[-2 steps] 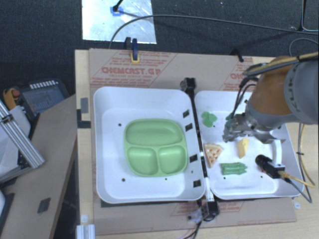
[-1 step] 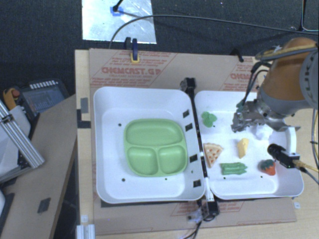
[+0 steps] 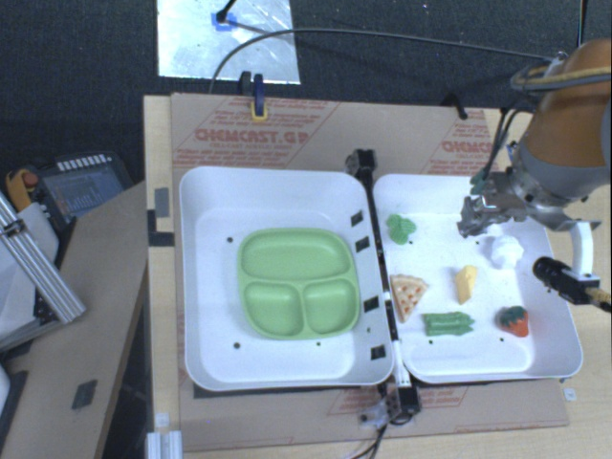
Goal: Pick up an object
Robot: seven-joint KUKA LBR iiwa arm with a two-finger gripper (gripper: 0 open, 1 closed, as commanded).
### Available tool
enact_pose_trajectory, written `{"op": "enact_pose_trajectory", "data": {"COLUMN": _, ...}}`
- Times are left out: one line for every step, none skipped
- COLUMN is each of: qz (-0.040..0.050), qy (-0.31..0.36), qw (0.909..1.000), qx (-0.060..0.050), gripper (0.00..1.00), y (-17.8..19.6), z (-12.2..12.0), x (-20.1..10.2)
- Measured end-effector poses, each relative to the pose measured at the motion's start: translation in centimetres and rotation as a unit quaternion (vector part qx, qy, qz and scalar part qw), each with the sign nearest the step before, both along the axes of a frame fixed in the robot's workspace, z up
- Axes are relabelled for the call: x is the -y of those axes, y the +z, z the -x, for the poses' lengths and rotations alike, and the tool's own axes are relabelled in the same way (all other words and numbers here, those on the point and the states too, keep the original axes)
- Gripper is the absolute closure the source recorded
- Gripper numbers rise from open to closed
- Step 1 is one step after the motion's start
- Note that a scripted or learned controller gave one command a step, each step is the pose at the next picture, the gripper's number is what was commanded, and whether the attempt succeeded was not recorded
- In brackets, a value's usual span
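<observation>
White plastic, glossy and shallow-walled, forms both bins. The left bin (image 3: 206, 256) carries a green three-compartment tray (image 3: 295, 282) at centre frame. The right bin (image 3: 555, 352) carries the loose items: a green leafy toy (image 3: 401, 228) at its upper left, a waffle-patterned wedge (image 3: 408, 295) by the divider, a yellow piece (image 3: 466, 283) at its middle, a long green vegetable toy (image 3: 448, 324) below that, a red-and-green toy (image 3: 515, 321) lower right, and a white lump (image 3: 503, 251) right of centre.

The gripper (image 3: 476, 220) sits low in the upper right of the right bin, just up-left of the white lump and near it. Whether the fingers are open or closed cannot be determined; the metal end is dark and cluttered against the bin floor. Nothing is visibly held.

Findings on risk:
- The white lump is the nearest candidate. It appears rounded and pale against a white floor; in my judgement a closing grip offset to one side would push it away rather than seat it.
- Smooth plastic floor: any glancing contact is likely to slide an item toward the wall.
- The wrist hardware stands close to the bin's upper right wall; a descent further right may strike the rim.
- The yellow piece and the lump lie near each other; a wide approach could disturb both.
</observation>
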State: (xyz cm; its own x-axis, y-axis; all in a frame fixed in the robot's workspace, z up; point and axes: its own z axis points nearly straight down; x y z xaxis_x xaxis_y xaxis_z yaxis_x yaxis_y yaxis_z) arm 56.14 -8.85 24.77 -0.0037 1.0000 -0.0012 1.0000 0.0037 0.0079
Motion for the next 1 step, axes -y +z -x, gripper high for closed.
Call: {"op": "enact_pose_trajectory", "data": {"qz": -0.0013, "qy": 0.002, "qw": 1.0, "qx": -0.002, "gripper": 1.0, "y": -0.2, "z": -1.75, "x": -4.15}}
